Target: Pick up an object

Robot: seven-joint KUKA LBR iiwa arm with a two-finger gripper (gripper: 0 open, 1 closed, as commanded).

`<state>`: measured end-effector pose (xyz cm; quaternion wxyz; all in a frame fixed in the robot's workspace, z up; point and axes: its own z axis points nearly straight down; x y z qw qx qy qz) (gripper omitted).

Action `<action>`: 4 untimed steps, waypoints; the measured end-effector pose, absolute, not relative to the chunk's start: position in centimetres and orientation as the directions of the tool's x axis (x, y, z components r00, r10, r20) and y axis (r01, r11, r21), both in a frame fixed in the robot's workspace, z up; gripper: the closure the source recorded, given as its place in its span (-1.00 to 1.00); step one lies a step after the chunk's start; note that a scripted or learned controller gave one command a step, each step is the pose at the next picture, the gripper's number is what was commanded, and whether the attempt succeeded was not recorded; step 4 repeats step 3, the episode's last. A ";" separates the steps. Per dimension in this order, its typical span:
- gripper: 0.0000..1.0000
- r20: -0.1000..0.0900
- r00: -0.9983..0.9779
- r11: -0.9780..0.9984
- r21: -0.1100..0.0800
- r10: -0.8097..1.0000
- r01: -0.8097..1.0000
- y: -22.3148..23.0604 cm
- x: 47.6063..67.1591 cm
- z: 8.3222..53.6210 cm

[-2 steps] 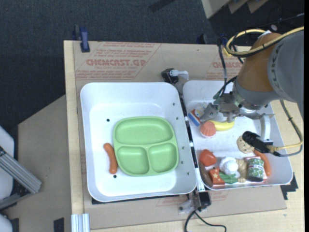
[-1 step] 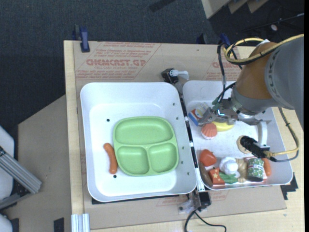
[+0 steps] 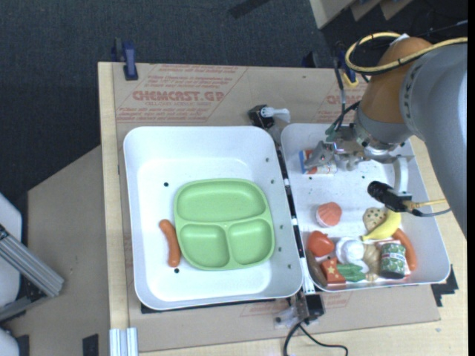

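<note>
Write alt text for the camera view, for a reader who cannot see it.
A grey robot arm reaches in from the right, its end effector low over the far end of the right white bin, whose near end holds a heap of toy food. The left white bin holds a green divided plate with an orange sausage beside it.

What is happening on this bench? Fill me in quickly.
The KUKA arm reaches in from the right, its gripper low over the far end of the right bin. Toy food, including a banana and a tomato, sits piled at that bin's near end. The left bin holds a green divided plate and a sausage.
</note>
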<state>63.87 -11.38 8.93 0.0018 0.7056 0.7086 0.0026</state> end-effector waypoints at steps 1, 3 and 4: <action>-1.00 -0.001 -0.005 0.005 0.013 1.000 1.000 -7.7 67.0 19.2; -1.00 0.002 0.000 0.000 -0.009 1.000 1.000 -9.2 66.4 7.9; -1.00 0.002 0.000 0.000 -0.009 1.000 1.000 -9.2 66.4 7.9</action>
